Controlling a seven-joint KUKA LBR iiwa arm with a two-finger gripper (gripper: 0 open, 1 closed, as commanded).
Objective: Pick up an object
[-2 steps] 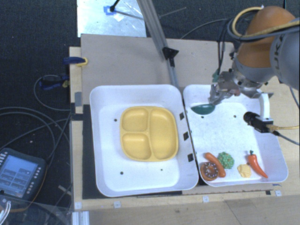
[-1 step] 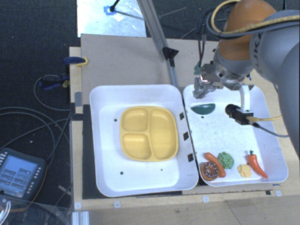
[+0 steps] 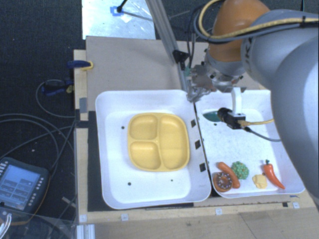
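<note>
Claw [image 3: 193,96] at left bin [image 3: 112,148] rim; one yellow plate [image 3: 158,141], one donut [image 3: 222,181].

You see your grey arm [image 3: 291,63] reaching in from the right, its broad near link across the upper right corner, orange band [image 3: 235,16] at top centre, wrist [image 3: 224,66] angled down and left, gripper [image 3: 193,94] hanging near the middle of the view, tip pointing downward

Glossy yellow plastic plate [image 3: 158,141] — smooth white plastic bins [image 3: 112,148]
</note>
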